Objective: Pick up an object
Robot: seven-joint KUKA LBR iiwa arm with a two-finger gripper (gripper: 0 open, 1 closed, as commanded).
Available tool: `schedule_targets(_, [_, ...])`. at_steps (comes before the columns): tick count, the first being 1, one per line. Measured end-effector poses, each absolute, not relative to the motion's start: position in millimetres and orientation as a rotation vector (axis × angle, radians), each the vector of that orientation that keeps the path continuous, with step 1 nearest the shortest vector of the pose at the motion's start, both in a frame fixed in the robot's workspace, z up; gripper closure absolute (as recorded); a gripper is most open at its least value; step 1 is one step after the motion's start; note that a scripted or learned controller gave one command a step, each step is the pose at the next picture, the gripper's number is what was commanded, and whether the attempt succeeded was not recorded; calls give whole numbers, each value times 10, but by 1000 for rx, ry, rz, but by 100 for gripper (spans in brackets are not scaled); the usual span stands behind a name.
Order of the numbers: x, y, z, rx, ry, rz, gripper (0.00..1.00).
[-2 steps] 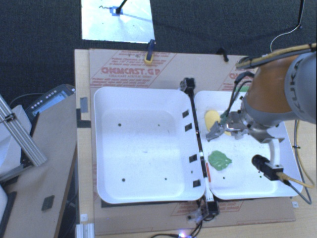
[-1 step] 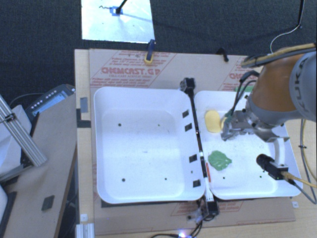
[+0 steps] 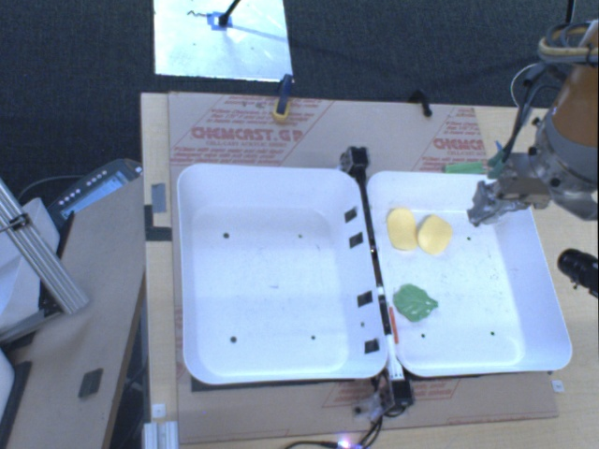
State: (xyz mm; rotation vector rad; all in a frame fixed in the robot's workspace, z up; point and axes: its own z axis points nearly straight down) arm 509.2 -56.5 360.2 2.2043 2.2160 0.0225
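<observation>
While the grey arm with its orange band (image 3: 571, 110) reaches in from the right, its two-finger gripper (image 3: 479, 211) hangs over the right shallow white bin (image 3: 524, 344), near the far right part of it; whether it is apart or together cannot be told at this size. Two pale yellow rounded pieces (image 3: 418, 231) lie touching side by side just left of it, nothing gripped. Crumpled green soft lump (image 3: 414, 302) sits nearer the front; left shallow white bin (image 3: 271, 279) beside.
</observation>
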Motion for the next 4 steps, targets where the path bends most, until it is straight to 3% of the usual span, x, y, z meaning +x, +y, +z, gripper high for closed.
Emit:
schedule_targets(1, [5372, -512, 5028, 2202, 2217, 22, 100])
schedule_targets(2, [5170, -683, 5377, 2217, 2218, 7, 100])
schedule_targets(3, [5720, -1250, 5332, 2222, 2216, -1, 100])
schedule_targets(4, [6396, -2113, 5217, 2224, 2215, -4, 100])
